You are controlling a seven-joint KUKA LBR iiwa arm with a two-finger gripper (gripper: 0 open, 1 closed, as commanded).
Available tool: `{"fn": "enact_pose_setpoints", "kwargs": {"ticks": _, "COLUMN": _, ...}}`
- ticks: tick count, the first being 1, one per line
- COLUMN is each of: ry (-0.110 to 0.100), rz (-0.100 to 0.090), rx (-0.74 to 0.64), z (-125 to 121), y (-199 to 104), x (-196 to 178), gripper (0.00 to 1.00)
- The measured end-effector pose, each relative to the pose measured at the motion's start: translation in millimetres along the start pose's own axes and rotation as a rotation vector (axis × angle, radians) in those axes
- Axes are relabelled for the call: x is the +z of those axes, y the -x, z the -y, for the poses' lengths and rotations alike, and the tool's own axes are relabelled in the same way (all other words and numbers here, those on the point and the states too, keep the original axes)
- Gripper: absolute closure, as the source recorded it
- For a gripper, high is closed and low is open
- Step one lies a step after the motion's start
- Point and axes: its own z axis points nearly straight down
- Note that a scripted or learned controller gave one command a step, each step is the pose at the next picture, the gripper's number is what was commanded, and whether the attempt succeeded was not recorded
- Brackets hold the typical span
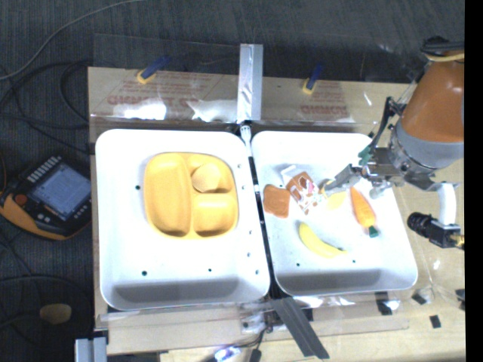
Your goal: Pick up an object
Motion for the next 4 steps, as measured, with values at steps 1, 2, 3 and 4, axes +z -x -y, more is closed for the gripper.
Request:
{"fn": "enact_pose_setpoints", "kwargs": {"ticks": 1, "ry": 0.011, "rz": 0.004, "rx": -0.436, "z": -15, "y": -15, "x": 145, "gripper": 0.0}}
{"fn": "enact_pose_setpoints", "kwargs": {"ticks": 2, "ry": 0.002, "rz": 0.0, "rx": -0.505, "z": -9, "y": -23, "x": 103, "gripper": 0.0}}
{"fn": "enact_pose_setpoints", "kwargs": {"ticks": 3, "ry": 0.014, "rz": 0.006, "rx": -0.5, "z": 47, "y": -25, "x": 145, "gripper": 0.0}}
{"fn": "enact_pose_setpoints", "kwargs": {"ticks": 4, "ry": 0.017, "rz": 0.005, "rx": -0.5, "z": 46, "y": -25, "x": 135, "gripper": 1.0}}
